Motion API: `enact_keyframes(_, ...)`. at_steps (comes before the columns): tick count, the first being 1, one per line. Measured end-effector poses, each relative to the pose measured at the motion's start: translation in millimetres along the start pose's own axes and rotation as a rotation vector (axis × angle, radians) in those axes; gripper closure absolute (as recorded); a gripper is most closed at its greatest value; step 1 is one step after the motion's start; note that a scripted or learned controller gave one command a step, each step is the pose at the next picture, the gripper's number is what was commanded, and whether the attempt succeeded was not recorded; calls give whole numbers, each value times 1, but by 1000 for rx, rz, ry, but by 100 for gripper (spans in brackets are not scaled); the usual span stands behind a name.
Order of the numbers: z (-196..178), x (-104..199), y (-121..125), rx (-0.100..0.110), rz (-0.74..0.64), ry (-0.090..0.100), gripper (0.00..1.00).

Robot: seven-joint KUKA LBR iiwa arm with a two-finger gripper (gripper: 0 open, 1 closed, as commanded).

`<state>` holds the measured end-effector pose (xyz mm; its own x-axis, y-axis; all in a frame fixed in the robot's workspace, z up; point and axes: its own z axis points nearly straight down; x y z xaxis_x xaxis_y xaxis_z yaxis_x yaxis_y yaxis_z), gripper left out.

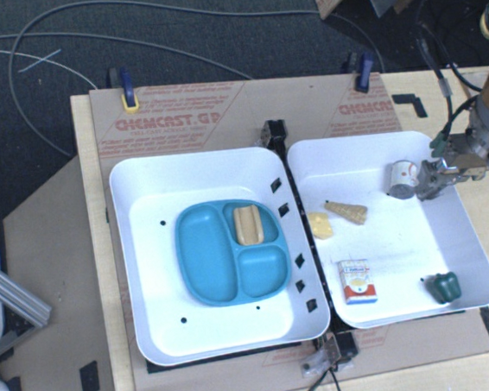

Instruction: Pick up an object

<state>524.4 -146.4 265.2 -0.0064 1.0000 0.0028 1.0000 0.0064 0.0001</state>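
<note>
Bench board reads "CHEMCAST GP" twice

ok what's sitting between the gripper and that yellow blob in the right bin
The tan wedge lies between the gripper and the yellow blob, seen from the overhead camera.

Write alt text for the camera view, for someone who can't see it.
A gripper hangs over the right bin, which holds a small carton, a green object and two tan pieces. The left bin holds a blue divided tray.
</note>
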Motion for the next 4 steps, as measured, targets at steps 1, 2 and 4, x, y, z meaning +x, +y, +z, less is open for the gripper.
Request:
enact_keyframes(1,18,53,3,3,1,0,100)
enact_keyframes(2,18,99,10,1,1,0,100)
enact_keyframes(4,33,199,3,5,1,-1,100)
